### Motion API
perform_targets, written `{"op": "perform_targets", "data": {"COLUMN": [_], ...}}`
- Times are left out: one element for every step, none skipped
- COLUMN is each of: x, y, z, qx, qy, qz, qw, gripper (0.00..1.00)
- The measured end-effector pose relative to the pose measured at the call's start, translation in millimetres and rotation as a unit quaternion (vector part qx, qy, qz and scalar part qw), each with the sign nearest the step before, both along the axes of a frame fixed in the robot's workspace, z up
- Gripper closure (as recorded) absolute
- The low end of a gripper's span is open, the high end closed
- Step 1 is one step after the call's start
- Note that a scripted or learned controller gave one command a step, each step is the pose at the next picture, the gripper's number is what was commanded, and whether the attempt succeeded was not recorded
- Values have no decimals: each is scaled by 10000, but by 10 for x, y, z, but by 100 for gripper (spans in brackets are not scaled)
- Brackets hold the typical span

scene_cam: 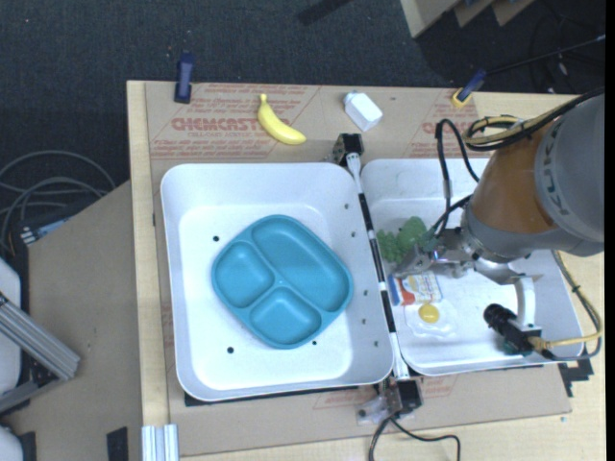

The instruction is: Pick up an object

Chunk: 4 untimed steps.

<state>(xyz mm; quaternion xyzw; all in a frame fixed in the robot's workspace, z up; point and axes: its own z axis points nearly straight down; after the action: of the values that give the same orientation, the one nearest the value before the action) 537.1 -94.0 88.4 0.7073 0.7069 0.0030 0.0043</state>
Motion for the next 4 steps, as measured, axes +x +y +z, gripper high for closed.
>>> {"op": "perform_targets", "data": {"x": [462,984,988,986], "y": [-629,-106,-113,-112], "z": [-36,-17,91,88], "qx": [-1,26,12,13], "qy": [44,103,94,98], "qz": [1,17,20,19], "qw": [10000,9999,10000,9999], "gripper": [0,0,100,0]}}
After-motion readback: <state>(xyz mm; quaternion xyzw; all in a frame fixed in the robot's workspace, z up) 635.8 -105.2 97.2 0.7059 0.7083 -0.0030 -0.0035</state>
